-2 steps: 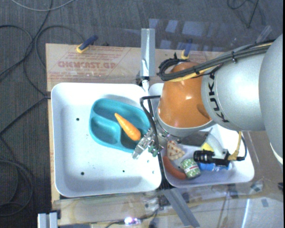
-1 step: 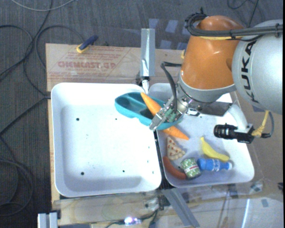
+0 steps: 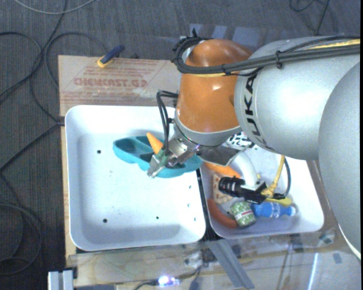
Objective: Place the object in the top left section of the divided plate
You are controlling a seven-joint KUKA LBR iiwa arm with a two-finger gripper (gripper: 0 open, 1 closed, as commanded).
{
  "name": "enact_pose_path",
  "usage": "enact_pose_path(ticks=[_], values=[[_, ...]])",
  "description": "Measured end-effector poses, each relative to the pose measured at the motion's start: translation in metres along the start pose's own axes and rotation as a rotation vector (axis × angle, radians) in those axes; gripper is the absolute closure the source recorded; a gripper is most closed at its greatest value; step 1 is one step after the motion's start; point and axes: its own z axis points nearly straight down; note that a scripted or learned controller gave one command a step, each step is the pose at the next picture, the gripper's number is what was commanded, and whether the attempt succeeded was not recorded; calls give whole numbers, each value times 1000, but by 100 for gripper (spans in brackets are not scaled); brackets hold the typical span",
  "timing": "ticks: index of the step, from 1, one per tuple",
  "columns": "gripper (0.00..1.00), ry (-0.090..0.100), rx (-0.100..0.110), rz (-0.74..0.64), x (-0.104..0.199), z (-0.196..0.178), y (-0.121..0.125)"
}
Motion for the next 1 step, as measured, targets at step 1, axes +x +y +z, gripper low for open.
enact_pose_path(ticks=[1], values=[[100, 2, -4, 40, 28, 147, -7]])
